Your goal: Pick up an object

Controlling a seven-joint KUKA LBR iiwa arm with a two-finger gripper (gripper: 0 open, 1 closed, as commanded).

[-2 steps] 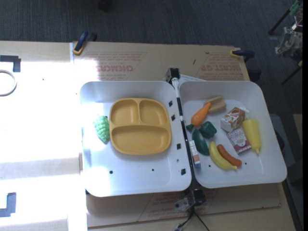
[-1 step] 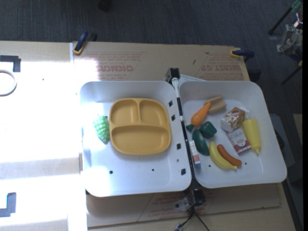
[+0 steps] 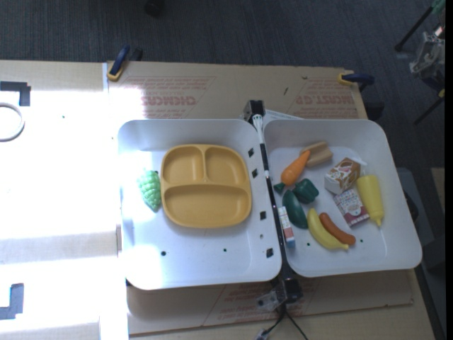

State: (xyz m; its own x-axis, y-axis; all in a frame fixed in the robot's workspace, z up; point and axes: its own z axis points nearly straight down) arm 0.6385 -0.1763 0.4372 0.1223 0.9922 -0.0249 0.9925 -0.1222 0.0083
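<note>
Object: orange plastic toy carrot [image 3: 296,166], lying at a slant in the right white bin [image 3: 396,190], near its upper left corner.
Handling: likely light, stiff, smooth; grip across the thick middle.
Neighbours: tan toy bread roll [image 3: 318,152] touching; dark green toy pepper [image 3: 306,188] just below.
Left bin: yellow divided plate [image 3: 206,186].
Gripper: state cannot be told.

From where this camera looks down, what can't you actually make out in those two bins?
- Gripper: cut off by the camera view's right edge, blurred; finger state unreadable.
- Small cartons: print too small to read.
- Green toy left of the yellow divided plate: washed out by glare, possibly lettuce or corn.
- Dark green pieces under the carrot: shapes merge, type unclear.
- Banana partly covered by a hot dog.
</note>
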